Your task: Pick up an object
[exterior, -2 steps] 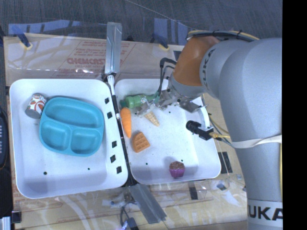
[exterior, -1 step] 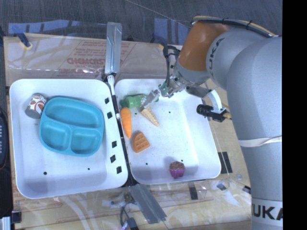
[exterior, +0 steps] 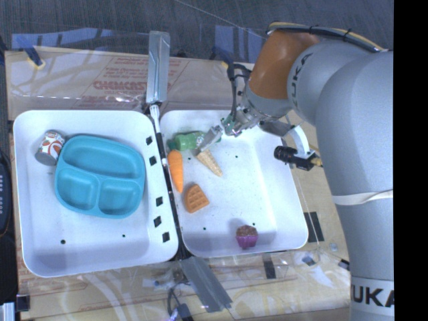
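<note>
A: Tool (exterior: 208, 138) sits low in the right white plastic bin (exterior: 281, 199), tips between the green soft toy (exterior: 185, 141) and the tan ridged cone (exterior: 209, 162). Released or clenched? Cannot tell.

B: Likely target is the cone, just beside the tips. Far wall close; open floor lies toward the purple cupcake (exterior: 246, 235).

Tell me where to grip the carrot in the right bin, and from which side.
Grip the carrot across its thick middle, coming straight down from above. It lies flat, lengthwise beside the right bin's left wall, so the jaws probably close best across its narrow width, clear of the waffle.
</note>
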Tool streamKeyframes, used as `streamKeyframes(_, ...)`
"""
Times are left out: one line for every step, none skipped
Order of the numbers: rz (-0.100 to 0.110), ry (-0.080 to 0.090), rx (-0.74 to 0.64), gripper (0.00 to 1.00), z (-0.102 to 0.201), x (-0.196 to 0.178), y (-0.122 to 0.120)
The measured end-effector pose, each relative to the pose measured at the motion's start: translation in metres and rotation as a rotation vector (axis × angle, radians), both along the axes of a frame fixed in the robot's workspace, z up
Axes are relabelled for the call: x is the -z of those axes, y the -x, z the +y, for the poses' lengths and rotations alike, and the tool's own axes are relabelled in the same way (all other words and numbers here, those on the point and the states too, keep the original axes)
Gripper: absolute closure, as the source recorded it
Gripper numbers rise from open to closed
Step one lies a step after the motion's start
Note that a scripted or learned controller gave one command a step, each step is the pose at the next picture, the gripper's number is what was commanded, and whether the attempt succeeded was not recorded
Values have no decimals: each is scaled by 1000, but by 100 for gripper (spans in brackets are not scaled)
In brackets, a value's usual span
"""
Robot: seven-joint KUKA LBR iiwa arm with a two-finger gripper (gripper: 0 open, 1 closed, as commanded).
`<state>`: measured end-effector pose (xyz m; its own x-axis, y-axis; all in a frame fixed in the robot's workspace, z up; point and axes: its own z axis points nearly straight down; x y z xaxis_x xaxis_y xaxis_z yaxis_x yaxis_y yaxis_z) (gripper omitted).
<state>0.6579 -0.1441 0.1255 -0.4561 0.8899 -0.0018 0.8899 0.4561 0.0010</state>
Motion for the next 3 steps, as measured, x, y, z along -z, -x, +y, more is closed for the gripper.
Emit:
streamKeyframes(5,-2,-157,0,27,34,25)
streamKeyframes(3,0,-161,100,26,22,24)
streamKeyframes(-3,-2,6,100,101,-69,44)
